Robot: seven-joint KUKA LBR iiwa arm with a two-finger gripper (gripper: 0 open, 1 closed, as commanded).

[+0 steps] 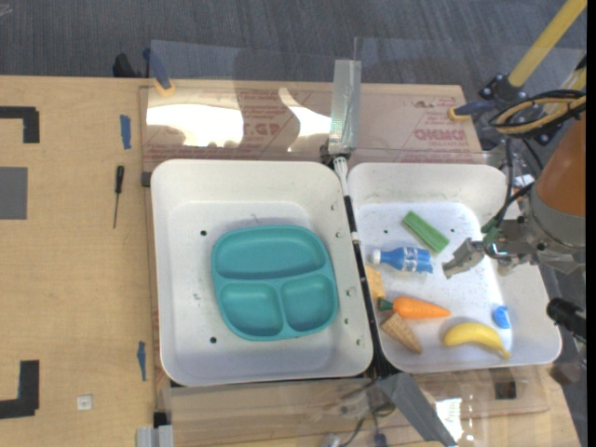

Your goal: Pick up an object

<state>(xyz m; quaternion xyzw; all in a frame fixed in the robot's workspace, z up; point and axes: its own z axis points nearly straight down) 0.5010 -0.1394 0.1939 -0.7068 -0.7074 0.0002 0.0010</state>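
In the right bin point(438, 180) lie a green block point(426, 230), a blue and white bottle point(406, 260), an orange carrot point(421, 309), a tan cone point(401, 331), a yellow banana point(476, 336) and a small blue piece point(501, 318). My gripper point(468, 255) hangs over the right half of this bin. It is to the right of the bottle and below the green block, apart from both. I see nothing held in it. The orange-banded arm point(562, 189) comes in from the right edge.
The left bin point(177, 194) holds a teal divided plate point(273, 280). A metal post point(345, 105) stands behind the seam between the bins. Cables and a yellow bar point(549, 31) sit at the upper right. A screwdriver point(117, 194) lies on the wooden bench to the left.
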